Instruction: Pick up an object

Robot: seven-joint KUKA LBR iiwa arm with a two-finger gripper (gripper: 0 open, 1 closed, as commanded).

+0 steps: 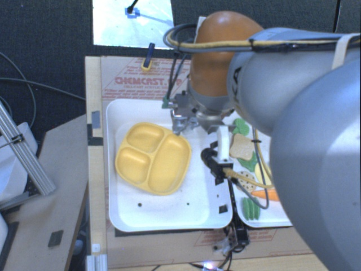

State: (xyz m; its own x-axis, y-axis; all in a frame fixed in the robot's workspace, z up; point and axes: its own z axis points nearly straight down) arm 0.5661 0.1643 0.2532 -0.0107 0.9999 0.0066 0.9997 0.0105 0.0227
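Note:
A yellow plate (pixel 152 157) with three compartments lies flat in the left white bin (pixel 169 216). My gripper (pixel 179 123) hangs just over the plate's far right rim, under the orange band (pixel 217 49) of the arm. In the right bin (pixel 269 222) lie a tan bread slice (pixel 242 147), green pieces (pixel 250 208) and an orange piece (pixel 269 195), partly hidden by the big grey arm.
A black cable and bracket (pixel 217 162) hang between the two bins. Brown cardboard (pixel 135 81) lies behind the bins, with a small yellow and blue tool (pixel 148 58) on it. A metal frame (pixel 22 151) stands at the left.

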